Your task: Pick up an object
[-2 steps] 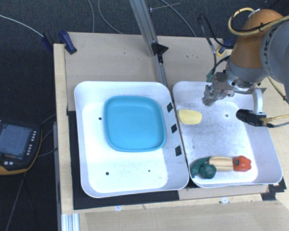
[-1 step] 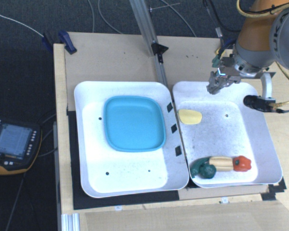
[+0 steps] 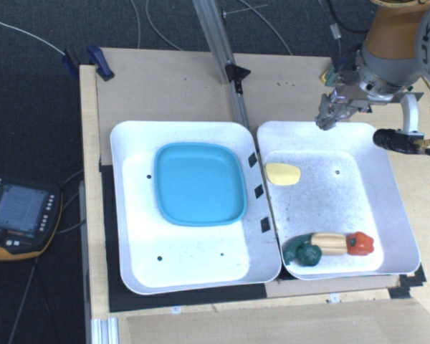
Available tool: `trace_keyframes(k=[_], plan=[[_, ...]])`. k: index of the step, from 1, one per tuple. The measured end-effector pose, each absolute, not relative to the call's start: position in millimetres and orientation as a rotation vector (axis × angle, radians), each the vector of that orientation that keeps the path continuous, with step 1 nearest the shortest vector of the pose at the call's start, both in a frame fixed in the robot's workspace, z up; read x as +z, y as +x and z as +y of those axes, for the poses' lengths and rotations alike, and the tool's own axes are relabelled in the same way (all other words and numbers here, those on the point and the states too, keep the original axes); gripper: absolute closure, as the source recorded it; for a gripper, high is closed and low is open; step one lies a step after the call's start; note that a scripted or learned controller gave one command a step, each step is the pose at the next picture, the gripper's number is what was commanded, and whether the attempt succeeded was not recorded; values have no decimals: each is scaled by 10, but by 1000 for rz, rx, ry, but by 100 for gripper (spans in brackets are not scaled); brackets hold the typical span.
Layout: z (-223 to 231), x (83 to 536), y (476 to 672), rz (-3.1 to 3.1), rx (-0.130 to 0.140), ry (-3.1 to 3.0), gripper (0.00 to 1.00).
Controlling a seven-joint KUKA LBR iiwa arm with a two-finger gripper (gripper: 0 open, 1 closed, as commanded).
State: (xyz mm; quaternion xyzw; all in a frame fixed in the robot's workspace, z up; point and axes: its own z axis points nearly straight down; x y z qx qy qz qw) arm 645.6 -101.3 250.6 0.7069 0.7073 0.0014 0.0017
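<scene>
You see four small objects in the right bin [image 3: 387,185], a shallow white tray with rounded corners and a finely speckled floor. A pale yellow, smooth, rounded piece [image 3: 283,174] lies near the bin's left wall, in the upper part of the floor, apart from the rest. Along the near wall three items sit in a row, touching or nearly so: a dark green, lumpy, glossy piece [image 3: 303,253] at the left, a tan cylindrical piece [image 3: 330,244] in the middle, and a red rounded piece [image 3: 360,244] at the right. The centre of this bin's floor is bare, leaving open room between the yellow piece and the row.

The end effector [image 3: 335,115] hangs over the far rim of the right bin, well apart from every object; it is a dark grey metallic cluster, and you cannot tell how far it is open. Nothing is seen held in it. Above it you see the arm [image 3: 394,27], with its orange band.

The left bin [image 3: 129,192], of the same white make, touches the right bin along their shared edge and carries a light blue, smooth, square plate [image 3: 201,185] with rounded corners. Both bins rest on a tan tabletop [image 3: 165,84], with a metal post [image 3: 215,27] slanting up from between the bins.
</scene>
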Motion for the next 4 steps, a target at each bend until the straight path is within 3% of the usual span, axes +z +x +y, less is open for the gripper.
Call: trace_keyframes(k=[2, 4], plan=[[-194, 2345, 5974, 2226, 1, 2218, 100], [713, 2218, 5614, 2227, 1, 2218, 100]])
